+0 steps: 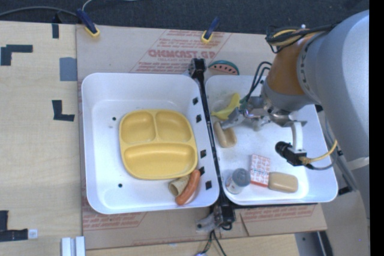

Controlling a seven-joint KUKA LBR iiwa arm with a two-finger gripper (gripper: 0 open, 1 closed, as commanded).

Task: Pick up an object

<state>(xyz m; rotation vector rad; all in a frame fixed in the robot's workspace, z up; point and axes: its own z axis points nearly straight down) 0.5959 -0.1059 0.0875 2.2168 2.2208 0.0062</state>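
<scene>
Down in the right white bin (312,192), the two-finger gripper (231,121) reaches toward the bin's left wall, its metal fingers (227,123) lying over the upper end of a tan bread-roll-shaped object (226,137); whether they are spread or pinching cannot be told from this slanted view. A yellow banana-like piece (228,107) lies just above the gripper, touching or nearly so. Nearer the front of that bin sit a small grey round cap-like object (239,178), a red-and-white patterned card (259,170) and a tan oblong block (282,181), all well apart from the gripper. The left white bin (99,129) holds a yellow three-compartment plastic tray (158,144) and an orange-red sausage-shaped toy (189,187).
</scene>
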